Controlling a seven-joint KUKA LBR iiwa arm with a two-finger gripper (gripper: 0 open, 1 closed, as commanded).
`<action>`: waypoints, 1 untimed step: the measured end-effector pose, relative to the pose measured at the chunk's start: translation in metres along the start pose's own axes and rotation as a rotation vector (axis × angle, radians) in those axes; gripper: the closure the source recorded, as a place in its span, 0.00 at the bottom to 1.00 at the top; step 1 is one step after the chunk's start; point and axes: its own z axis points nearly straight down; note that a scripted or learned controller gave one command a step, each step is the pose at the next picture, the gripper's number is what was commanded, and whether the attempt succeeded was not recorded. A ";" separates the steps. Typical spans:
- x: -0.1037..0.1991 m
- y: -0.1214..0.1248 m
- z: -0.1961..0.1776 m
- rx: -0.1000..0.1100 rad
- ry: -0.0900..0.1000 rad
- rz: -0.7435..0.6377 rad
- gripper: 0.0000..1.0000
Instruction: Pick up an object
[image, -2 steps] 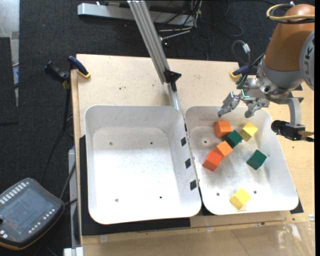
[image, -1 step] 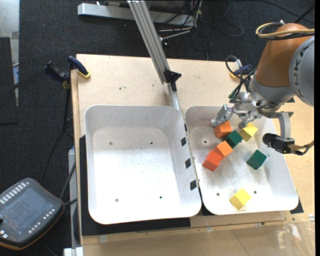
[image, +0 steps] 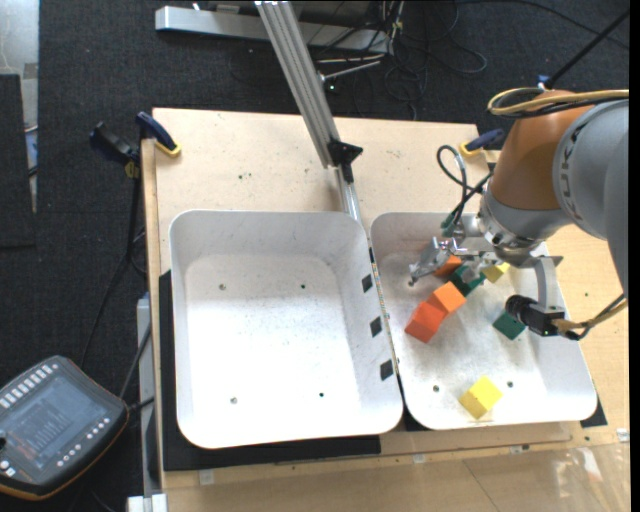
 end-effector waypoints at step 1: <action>0.000 0.002 0.035 -0.013 -0.002 0.000 0.00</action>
